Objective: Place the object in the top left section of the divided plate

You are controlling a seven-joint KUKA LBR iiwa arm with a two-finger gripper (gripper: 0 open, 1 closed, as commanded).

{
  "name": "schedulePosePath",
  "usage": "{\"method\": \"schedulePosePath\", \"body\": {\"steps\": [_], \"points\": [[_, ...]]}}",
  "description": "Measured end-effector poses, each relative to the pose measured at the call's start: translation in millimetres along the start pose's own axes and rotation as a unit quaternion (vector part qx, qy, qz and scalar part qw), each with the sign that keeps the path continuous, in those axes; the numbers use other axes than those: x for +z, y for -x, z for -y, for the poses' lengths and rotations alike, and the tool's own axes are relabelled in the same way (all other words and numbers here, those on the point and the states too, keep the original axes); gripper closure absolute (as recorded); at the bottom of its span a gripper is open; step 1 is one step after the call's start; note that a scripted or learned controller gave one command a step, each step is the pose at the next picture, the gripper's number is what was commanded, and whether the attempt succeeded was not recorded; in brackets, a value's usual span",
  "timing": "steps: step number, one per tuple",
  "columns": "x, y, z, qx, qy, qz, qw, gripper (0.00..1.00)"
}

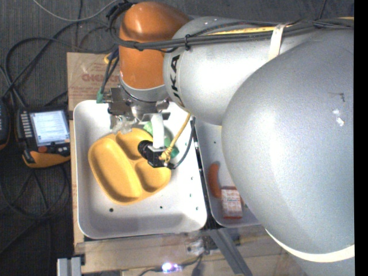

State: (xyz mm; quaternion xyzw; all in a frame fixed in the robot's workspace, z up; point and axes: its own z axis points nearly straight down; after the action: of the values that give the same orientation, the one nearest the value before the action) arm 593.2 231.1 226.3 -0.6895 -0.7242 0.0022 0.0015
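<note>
One small green object (168, 142), half hidden beneath the gripper (137, 126) at the yellow divided plate's (115, 165) right rim, looks light and slick to me; I'd pinch its middle, though I cannot tell the gripper's state.

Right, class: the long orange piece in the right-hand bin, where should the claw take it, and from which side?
Grip the orange piece across its middle, coming straight down. It lies flat, long and slim, beside the bin wall, so closing across its narrow width probably suits best, though the wall side looks tight.
</note>
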Motion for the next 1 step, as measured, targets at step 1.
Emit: {"method": "schedulePosePath", "body": {"steps": [1], "points": [[-5.3, 10.2, -28.7, 0.136, 0.000, 0.001, 0.9906, 1.00]]}}
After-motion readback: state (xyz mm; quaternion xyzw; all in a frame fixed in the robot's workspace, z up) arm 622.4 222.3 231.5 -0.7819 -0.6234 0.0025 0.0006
